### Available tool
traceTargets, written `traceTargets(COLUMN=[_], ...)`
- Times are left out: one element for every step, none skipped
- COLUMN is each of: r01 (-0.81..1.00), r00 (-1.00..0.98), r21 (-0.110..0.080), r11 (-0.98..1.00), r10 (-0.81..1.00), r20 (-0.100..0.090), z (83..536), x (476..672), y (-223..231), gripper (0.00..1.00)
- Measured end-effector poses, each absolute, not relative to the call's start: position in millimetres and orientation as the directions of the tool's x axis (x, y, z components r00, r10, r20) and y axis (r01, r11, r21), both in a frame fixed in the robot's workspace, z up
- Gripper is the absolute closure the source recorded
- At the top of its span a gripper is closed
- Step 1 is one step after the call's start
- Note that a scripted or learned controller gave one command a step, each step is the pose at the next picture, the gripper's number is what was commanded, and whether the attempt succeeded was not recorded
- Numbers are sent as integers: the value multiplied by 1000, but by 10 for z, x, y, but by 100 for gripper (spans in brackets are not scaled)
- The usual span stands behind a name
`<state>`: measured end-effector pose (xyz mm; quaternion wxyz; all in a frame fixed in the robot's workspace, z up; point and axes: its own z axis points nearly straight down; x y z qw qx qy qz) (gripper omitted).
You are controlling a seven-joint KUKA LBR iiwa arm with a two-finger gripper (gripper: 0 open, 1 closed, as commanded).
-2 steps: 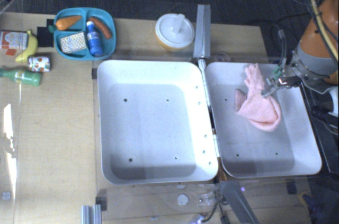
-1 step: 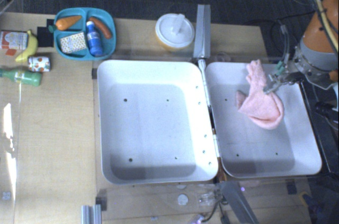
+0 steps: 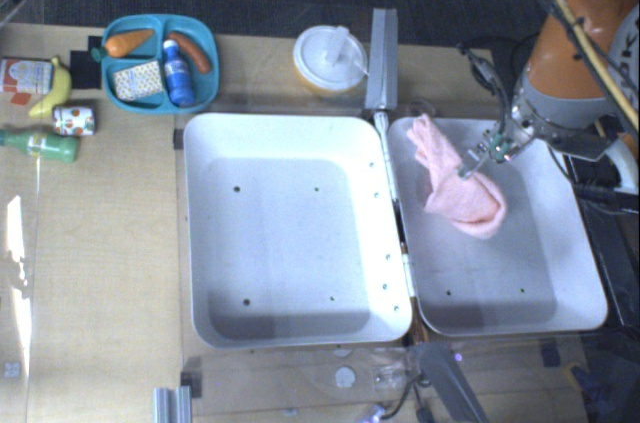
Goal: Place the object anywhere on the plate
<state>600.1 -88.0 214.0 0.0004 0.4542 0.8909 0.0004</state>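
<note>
Left bin: largest thing on the bench, white, nothing lying in it.

Right bin: same type, touching the left one along the middle seam. Holds the pink cloth in its upper-left part, crumpled, running from near the top-left corner down towards the bin's middle.

Arm: comes in from the right, orange band up top, wrist angled down over the right bin.

Divided plate: blue, outside the bins at upper left, already carrying toy food and a small bottle. Well apart from the cloth, with the whole left bin between them.

Gripper: tip sits right at the cloth's right edge, touching or just above it. Too small and blurred here to say whether it's spread or closed, or whether any fabric is caught, so can't tell grip state.

Step, as I read it: the pick stage. Cloth lies flat in the bin, not lifted.

Next move needs: a confirmed pinch on a fold of the fabric, a lift clear of the bin wall, then a long traverse left and up over the left bin to the plate. The plate's compartments are mostly occupied, so the cloth will probably drape over what's there.
</note>
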Motion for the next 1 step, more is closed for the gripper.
traceTargets(r01=[516], r00=[-857], r21=[2], r11=[857], r10=[516], r20=[-1], z=[2239], x=[6002], y=[-357], gripper=[100])
